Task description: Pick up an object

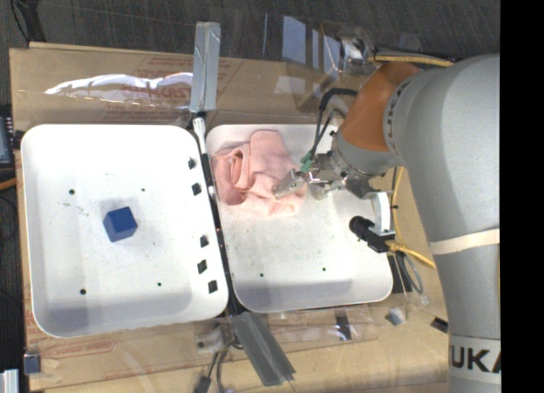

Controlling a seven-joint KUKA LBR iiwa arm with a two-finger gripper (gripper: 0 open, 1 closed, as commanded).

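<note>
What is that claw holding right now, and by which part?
It cannot be told. The claw is down at the right edge of the pink cloth in the right bin, but no fold shows clearly between its tips.

You're looking at soft, rumpled pink cloth [255,172] in a smooth white plastic bin [314,285]; there's a matt blue block [121,223], and the arm's grey shell [455,153] is glossy.

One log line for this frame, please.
end effector: at pink cloth, right bin | grasp: unclear | blue cube: left bin, untouched
</note>
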